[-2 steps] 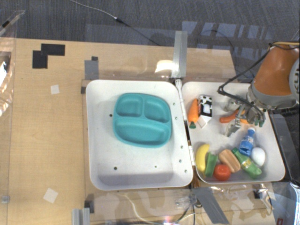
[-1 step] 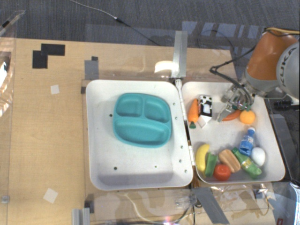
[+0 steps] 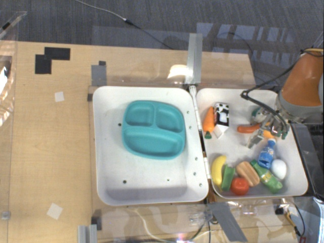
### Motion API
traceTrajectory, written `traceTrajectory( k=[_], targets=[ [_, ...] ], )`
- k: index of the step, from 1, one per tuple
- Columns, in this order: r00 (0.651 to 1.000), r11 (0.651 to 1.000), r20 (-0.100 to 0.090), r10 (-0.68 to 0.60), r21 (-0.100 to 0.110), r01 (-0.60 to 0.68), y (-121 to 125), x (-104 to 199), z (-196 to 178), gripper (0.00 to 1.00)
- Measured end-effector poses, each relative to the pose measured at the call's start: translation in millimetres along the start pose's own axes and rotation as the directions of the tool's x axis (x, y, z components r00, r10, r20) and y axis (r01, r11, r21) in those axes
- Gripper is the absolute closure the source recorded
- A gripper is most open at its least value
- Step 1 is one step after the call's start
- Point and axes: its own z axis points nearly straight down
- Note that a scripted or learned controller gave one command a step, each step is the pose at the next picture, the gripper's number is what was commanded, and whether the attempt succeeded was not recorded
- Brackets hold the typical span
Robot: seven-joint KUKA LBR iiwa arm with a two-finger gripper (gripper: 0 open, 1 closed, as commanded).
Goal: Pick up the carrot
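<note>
The carrot (image 3: 208,121) lies against the left wall of the right bin (image 3: 298,190), just beside a black-and-white carton (image 3: 220,118). The gripper (image 3: 267,128) hangs near the bin's right edge, its fingers apparently spread over a small orange-red item (image 3: 247,129), gripping nothing. A teal divided plate (image 3: 153,129) sits in the left bin (image 3: 109,184), 1 of 2.

The carrot (image 3: 208,120) lies hard against the right bin's left wall (image 3: 198,130), so that side is blocked; at its 3 o'clock the black-and-white carton (image 3: 220,118) stands just beside it. Open bin floor lies toward its 4 o'clock, and the banana (image 3: 218,169) sits apart at 6 o'clock.
</note>
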Motion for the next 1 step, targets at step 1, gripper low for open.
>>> traceTrajectory(
  k=[1],
  targets=[
    [0.879,0.879,-0.001,0.476,-0.001,-0.476,-11.8,17.4,0.0,0.0]
  ],
)
